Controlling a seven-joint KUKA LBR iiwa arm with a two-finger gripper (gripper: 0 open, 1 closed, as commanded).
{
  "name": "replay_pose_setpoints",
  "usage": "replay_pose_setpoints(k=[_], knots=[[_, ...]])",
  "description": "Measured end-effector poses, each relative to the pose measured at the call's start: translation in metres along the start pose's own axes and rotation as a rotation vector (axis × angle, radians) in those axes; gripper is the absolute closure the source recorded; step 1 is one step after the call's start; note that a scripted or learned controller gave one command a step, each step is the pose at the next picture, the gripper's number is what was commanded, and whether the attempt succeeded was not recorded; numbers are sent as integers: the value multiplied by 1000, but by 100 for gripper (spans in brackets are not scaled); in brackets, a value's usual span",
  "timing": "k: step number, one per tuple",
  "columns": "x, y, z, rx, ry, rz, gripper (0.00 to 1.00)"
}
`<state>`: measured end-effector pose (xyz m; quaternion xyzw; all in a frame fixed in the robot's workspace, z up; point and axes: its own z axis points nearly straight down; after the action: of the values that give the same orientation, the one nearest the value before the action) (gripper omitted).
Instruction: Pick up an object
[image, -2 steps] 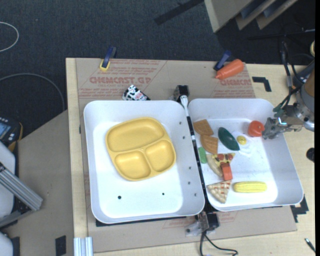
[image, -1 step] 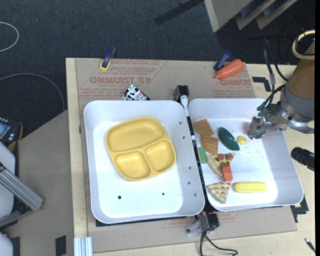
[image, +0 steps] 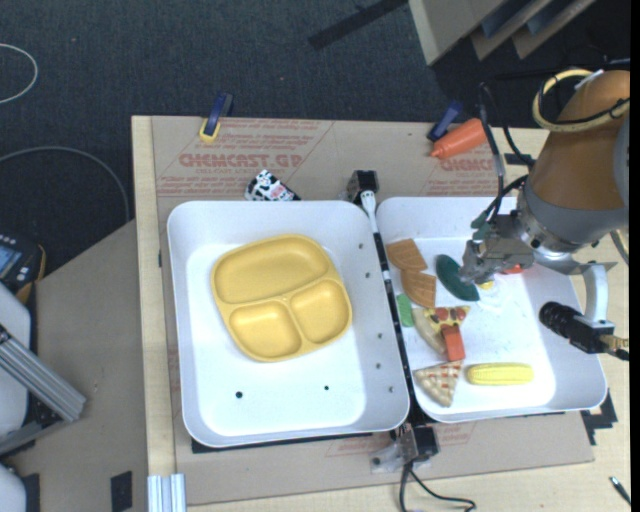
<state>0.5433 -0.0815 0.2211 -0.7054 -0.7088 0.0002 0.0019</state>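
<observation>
Fingers (image: 480, 268) hang just above the dark green piece (image: 456, 278), touching it.

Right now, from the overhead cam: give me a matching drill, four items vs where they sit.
Items:
1. yellow divided plate
2. corn cob
3. dark green piece
4. pizza slice

Places:
A. right bin, near front edge, right of the pizza slice
B. right bin, beside the gripper
C. left bin
D. right bin, front left corner

Pairs: 1-C, 2-A, 3-B, 4-D
</observation>
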Motion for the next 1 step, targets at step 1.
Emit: replay_pose_setpoints(k=[1], knots=[[64,-10,-3,0,1,-1,100]])
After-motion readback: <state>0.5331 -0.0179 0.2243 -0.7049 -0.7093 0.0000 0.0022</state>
